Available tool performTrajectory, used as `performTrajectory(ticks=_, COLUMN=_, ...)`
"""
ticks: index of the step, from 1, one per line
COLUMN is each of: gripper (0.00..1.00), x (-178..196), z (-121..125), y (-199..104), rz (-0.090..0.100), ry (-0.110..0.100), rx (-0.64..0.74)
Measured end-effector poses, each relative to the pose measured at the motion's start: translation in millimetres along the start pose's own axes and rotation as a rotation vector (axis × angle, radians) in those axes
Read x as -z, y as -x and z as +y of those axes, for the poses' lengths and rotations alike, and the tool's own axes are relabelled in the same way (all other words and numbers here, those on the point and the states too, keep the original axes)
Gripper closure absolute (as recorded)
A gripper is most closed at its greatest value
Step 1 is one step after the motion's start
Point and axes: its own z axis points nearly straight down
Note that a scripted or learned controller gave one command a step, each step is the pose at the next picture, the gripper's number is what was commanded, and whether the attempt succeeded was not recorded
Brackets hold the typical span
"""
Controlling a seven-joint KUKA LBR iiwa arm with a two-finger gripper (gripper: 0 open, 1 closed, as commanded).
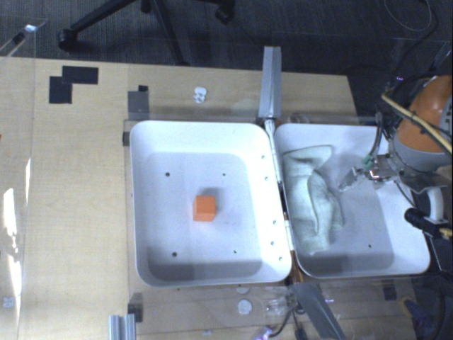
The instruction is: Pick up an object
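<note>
Two shallow white bins sit side by side on a wooden bench, seen from above at a slant. The left bin holds one orange cube, lying near its middle, well clear of the walls. The right bin holds a crumpled white cloth along its left wall, running from the far edge toward the near edge. The arm enters over the right bin's right edge, with the gripper just beside the cloth's right side. Nothing can be made out between its tips, and I cannot tell its state.

Risk, as I judge it: a grab at the cloth could catch only a loose fold and slip off when lifted.

The gripper is small, blurred and hard to separate from cables. The arm is cut off at the right.
</note>
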Motion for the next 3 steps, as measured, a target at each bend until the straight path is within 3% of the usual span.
performTrajectory(ticks=1, gripper=1.0, x=11.5, z=2.2, y=-0.6, rz=-0.001, ry=0.005, rx=0.002)
performTrajectory(ticks=2, gripper=1.0, x=19.1, z=-23.3, y=7.1, rz=0.002, ry=-0.004, rx=-0.033)
performTrajectory(ticks=3, gripper=1.0, x=96.9, z=21.5, y=-2.1, rz=-0.001, ry=-0.001, rx=-0.038)
